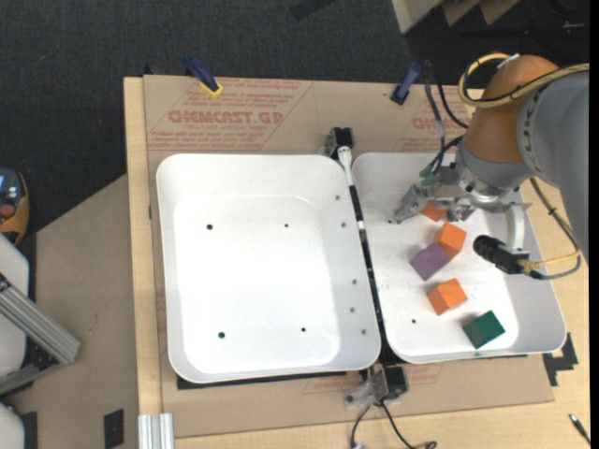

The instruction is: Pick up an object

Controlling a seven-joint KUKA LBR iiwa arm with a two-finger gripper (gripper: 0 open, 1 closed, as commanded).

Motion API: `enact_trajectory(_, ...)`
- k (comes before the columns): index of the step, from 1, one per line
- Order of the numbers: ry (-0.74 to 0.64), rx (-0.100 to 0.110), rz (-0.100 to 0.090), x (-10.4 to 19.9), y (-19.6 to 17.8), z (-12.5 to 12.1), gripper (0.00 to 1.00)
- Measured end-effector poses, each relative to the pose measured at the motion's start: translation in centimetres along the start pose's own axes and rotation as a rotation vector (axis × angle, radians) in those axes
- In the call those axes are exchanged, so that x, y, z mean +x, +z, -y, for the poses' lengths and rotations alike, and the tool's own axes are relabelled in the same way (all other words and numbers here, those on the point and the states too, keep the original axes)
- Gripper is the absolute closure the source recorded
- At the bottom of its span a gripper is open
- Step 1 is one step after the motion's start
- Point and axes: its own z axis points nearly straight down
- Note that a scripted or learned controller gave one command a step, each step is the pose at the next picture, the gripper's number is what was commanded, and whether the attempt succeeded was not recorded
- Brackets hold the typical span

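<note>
My gripper (429, 215) hangs low over the back of the right bin (533, 318), its fingers spread open. A small orange block (432, 211) lies between the two fingers (404, 210); I cannot tell whether they touch it. Just in front of it lie a second orange block (452, 238) and a purple block (430, 261), close together. A third orange block (447, 296) lies nearer the front, and a green block (483, 328) is by the front right corner.
The left bin (178, 251) is beside the right one, split from it by a black divider (363, 251). A black cable fitting (496, 251) and a yellow cable (552, 265) hang from the arm over the right bin's right side.
</note>
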Motion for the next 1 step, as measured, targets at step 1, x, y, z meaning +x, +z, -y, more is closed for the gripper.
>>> enact_trajectory(1,0.004,-0.004,0.001,-0.29,-1.37,-0.03,1.00)
